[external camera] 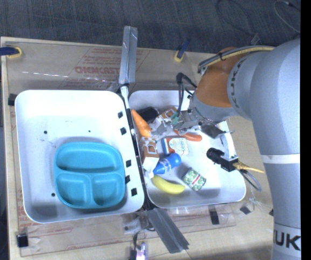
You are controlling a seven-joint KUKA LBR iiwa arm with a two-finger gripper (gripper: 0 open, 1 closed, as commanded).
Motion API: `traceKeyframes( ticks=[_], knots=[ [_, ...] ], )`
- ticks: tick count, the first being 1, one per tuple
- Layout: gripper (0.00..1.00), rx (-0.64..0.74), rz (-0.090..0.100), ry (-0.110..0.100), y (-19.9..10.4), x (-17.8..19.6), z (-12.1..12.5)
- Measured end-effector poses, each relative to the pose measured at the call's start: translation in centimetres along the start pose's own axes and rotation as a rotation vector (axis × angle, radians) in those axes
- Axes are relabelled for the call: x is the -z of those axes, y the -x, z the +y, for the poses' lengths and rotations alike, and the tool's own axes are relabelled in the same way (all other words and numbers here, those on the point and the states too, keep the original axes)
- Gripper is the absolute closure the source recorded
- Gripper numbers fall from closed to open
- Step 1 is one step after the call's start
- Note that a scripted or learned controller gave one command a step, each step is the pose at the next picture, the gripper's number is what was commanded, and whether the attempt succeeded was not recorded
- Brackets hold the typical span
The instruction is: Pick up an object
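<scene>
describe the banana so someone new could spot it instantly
Look at the right bin, the cluttered one of the two white bins. The banana lies along its near edge, just below the blue bottle and left of the green can. It is the only plain yellow, curved item there.

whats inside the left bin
The left bin holds one blue divided tray with three bare compartments, lying toward its near side. Whatever might lie under the tray is covered.
</scene>
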State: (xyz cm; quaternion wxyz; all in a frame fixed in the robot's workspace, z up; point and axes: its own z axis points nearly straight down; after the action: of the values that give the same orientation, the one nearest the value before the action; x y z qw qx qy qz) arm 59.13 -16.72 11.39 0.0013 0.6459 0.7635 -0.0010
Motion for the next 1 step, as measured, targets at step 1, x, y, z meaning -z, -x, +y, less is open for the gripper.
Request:
traceKeyframes(
  ticks=[1],
  knots=[
    [0.0,0.106,-0.002,0.011,4.69,-1.3,2.43]
  ],
)
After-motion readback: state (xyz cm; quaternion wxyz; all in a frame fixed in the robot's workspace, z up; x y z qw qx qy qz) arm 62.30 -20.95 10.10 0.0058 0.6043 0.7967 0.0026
